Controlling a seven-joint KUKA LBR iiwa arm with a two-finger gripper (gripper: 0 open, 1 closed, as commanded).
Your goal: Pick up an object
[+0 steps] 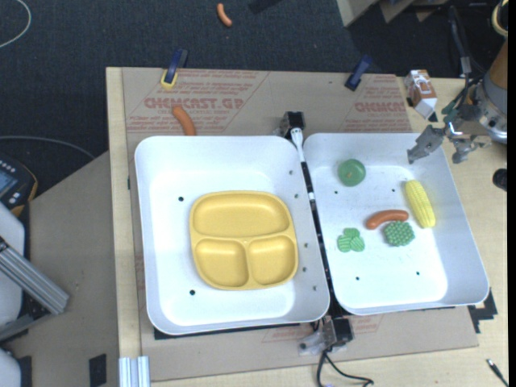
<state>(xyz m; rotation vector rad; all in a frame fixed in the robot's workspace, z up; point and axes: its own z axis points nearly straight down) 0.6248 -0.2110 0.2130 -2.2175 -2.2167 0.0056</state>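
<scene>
The right bin point(451, 272) holds a green round piece point(351, 172), a yellow corn cob point(419, 202), an orange sausage point(387, 218), a green broccoli floret point(398, 234) and a small green leafy piece point(350, 241). My gripper point(442, 145) hangs at the bin's far right corner, above its rim, with its two fingers spread apart and nothing between them. It is up and to the right of the corn cob and well apart from it.
The left bin point(161, 240) carries a yellow three-compartment plate point(243, 239). A loose orange sausage point(185, 120) lies on the cardboard behind the left bin, another point(224, 14) on the dark floor. Clamps point(172, 69) sit at the board's far edge.
</scene>
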